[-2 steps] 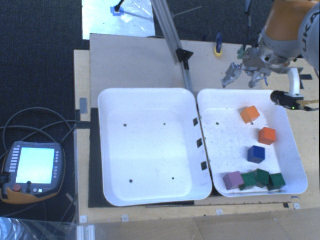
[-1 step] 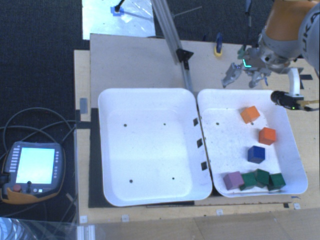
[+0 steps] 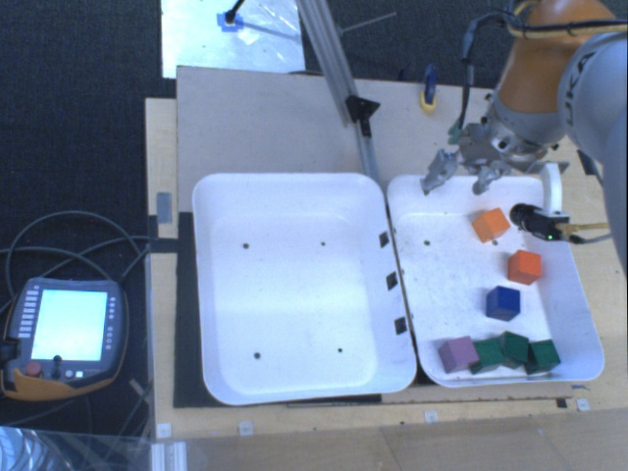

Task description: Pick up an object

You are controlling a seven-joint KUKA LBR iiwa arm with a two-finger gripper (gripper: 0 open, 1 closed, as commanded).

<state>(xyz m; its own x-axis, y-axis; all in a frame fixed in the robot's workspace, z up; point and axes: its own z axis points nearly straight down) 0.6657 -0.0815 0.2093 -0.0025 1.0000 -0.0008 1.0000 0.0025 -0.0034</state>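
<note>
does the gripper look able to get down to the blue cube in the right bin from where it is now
Probably yes. The gripper hangs open over the right white bin's far edge, and the blue cube sits apart from the other blocks with nothing over it.

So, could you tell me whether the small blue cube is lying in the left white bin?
No, the small blue cube sits in the right white bin, between an orange block and green blocks.

This is a robotics lab. A grey and orange robot arm [image 3: 564,57] reaches over two white bins [image 3: 294,189] on a bench [image 3: 255,116]. A teach pendant [image 3: 67,337] with cables lies beside it on dark carpet [image 3: 78,86].
</note>
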